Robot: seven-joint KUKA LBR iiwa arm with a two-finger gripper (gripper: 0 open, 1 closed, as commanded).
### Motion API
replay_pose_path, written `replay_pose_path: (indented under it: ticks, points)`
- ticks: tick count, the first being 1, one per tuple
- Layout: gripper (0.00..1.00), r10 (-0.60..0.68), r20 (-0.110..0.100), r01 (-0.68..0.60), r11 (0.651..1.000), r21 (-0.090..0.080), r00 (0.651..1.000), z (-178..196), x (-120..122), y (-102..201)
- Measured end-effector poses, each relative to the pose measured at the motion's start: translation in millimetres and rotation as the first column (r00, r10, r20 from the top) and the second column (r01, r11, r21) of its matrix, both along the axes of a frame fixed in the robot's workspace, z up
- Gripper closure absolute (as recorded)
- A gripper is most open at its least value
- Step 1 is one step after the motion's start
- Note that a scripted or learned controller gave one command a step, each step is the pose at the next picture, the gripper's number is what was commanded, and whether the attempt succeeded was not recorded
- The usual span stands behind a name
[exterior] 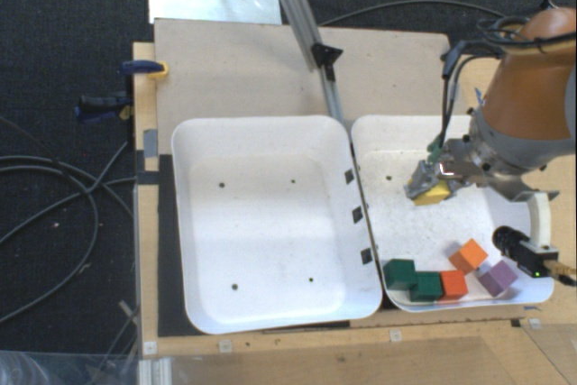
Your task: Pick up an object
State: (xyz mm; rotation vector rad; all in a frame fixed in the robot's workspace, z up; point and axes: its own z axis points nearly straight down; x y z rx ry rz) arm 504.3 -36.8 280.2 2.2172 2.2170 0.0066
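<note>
The gripper (427,185) sits low in the right bin (397,149), its fingers closing around a yellow block (436,193), which lies mid-bin, well apart from the green, orange and purple blocks near the front rim. Judged from this, the grasp step is in hand; next comes a straight lift, keeping the block clamped.

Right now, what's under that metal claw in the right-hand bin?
A yellow block lies on the right bin's floor just under the end effector. Only its lower edge shows; the end effector covers the rest, so its full shape is hidden.
</note>
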Motion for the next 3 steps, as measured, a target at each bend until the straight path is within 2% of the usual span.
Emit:
replay_pose_path:
  ticks: [1, 2, 3]
  points:
    - [1.00, 0.000, -0.012, 0.000, 1.000, 0.001, 1.000, -66.5, 2.0, -8.3]
    - [1.00, 0.012, -0.010, -0.011, 1.000, 0.004, 1.000, -91.9, 16.5, 56.9]
    - [1.00, 0.011, -0.002, -0.011, 1.000, 0.004, 1.000, -52.5, 41.9, 101.9]
